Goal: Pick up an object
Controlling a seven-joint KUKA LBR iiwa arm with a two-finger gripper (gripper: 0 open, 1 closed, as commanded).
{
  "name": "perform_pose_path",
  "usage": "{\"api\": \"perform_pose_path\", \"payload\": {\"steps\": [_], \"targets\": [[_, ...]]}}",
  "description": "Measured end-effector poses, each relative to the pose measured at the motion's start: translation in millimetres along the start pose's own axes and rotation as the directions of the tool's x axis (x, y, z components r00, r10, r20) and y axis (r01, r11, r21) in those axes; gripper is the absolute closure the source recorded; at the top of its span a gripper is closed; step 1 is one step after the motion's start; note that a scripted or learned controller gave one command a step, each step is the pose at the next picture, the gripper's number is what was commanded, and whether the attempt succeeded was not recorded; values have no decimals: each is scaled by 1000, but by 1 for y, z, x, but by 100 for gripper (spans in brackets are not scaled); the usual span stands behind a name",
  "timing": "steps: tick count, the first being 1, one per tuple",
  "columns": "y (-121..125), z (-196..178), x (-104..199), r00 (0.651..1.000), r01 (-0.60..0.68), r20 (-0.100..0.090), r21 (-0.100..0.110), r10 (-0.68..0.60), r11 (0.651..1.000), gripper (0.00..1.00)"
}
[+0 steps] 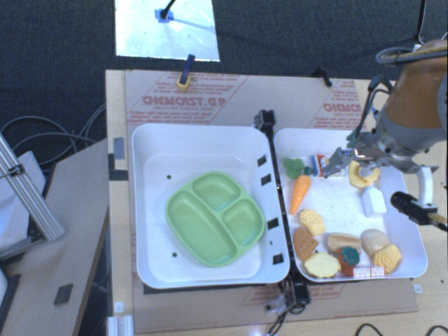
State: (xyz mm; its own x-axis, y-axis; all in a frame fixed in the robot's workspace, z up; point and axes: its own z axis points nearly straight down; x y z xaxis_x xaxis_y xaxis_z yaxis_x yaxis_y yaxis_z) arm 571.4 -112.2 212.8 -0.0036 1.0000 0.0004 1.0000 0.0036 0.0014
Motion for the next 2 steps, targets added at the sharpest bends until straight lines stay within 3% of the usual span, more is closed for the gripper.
{"api": "perform_pose_path", "payload": {"steps": [1, 2], "targets": [[0, 0, 0, 1000, 0, 0, 0, 0, 1000, 0], [-8, 60, 0, 1000, -3, 0, 5, 3, 1000, 0]]}}
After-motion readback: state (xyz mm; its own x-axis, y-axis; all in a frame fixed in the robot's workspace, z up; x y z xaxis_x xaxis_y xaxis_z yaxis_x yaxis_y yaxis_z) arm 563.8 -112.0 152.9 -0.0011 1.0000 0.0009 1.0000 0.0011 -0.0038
